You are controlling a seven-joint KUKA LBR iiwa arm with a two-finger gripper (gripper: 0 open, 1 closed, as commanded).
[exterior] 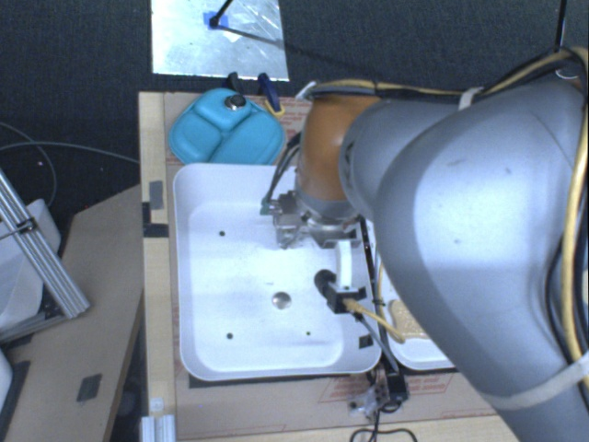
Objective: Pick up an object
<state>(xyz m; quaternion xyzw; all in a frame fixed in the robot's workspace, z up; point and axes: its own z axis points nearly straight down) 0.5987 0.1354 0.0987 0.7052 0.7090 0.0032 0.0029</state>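
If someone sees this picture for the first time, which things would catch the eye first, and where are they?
The big grey arm with its orange band reaches in from the right, and its claw hangs over the left white bin. Just behind that bin's far rim lies a bright blue plastic object. A small grey round thing lies on the bin's floor.

- The claw (pixel 293 236) hangs over the left white bin (pixel 207 339).
- A blue lumpy thing (pixel 225 132) lies beyond the claw, outside that bin.
- A tan thing (pixel 405 320) lies in the other bin (pixel 423 359), nearer than the claw.
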